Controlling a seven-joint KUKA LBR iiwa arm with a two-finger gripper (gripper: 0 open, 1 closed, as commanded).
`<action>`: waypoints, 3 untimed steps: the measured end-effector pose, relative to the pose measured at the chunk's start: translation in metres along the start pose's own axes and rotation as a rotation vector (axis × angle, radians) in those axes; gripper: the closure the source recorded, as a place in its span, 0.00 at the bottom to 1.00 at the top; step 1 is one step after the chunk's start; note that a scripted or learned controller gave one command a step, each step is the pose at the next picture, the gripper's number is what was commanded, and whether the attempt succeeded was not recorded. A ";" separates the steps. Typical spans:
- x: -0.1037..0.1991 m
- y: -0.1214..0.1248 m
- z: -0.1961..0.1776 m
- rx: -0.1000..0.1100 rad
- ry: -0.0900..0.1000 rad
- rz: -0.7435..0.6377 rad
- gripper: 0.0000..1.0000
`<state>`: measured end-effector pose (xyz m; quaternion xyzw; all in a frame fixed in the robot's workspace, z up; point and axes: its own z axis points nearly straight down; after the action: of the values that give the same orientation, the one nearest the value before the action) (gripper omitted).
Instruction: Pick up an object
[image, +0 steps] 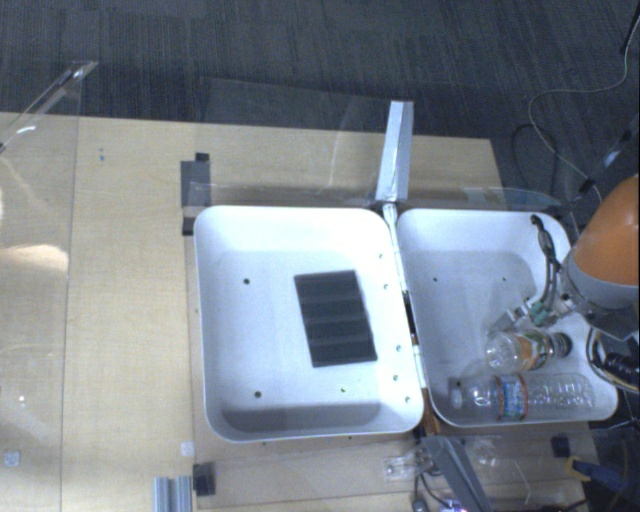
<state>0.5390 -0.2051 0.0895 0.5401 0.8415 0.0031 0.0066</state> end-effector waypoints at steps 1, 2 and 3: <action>0.017 -0.038 -0.003 -0.016 -0.013 0.220 0.00; 0.063 0.003 -0.001 -0.003 -0.002 0.202 0.00; 0.113 0.015 -0.002 -0.005 -0.003 0.062 0.00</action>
<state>0.5054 -0.0966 0.0905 0.5660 0.8243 0.0045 0.0093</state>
